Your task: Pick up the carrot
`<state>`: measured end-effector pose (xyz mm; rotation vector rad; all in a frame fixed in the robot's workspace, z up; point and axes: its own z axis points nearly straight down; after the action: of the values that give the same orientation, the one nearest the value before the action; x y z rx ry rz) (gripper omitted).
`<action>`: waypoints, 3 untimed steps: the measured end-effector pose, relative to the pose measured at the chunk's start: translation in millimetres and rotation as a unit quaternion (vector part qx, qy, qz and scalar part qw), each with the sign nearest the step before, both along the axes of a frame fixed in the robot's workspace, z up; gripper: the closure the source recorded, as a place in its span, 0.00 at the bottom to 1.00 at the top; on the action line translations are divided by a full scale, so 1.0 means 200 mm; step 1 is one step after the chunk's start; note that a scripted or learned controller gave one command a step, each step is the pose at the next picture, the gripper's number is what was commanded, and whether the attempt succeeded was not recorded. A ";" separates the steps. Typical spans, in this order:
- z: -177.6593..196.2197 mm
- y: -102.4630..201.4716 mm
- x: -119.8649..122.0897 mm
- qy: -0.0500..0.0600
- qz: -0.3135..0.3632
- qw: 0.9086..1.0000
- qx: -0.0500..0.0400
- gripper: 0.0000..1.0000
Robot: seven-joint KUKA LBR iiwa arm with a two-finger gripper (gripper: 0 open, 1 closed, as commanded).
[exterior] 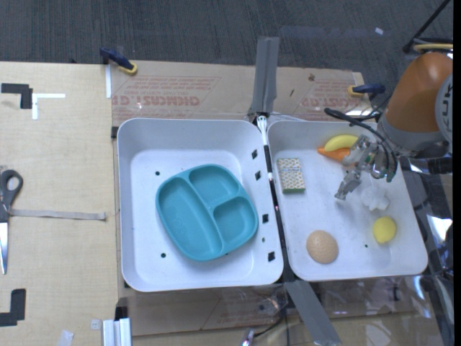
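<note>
a grey robot arm with an orange band reaches in from three o'clock over the right bin (410,265), one of two white bins on a desk. its gripper (348,187) hangs over the middle of that bin, slanted, tips toward seven o'clock; whether the gripper is spread or pressed together, i cannot tell. nothing is seen between its tips. the carrot (333,151), orange, lies near the bin's back wall, at about eleven o'clock from the gripper and near it, touching a yellow banana (341,143). only a short end of the carrot shows, so its long axis is hard to judge. also in this bin: a sponge (290,174), an egg-like ball (322,246), a lemon (384,230). the left bin (126,215) holds a blue divided plate (207,212). scissors (9,193) lie on the desk at nine o'clock.
</note>
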<state>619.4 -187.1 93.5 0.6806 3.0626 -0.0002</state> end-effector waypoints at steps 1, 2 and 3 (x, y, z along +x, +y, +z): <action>0.06 0.00 0.01 -0.003 0.002 1.000 -0.001 1.00; 0.05 0.00 0.01 -0.003 0.002 1.000 -0.001 0.00; 0.00 0.01 0.13 0.012 -0.172 0.985 0.004 0.00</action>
<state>645.8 -185.7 92.6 1.2061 2.9245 0.0031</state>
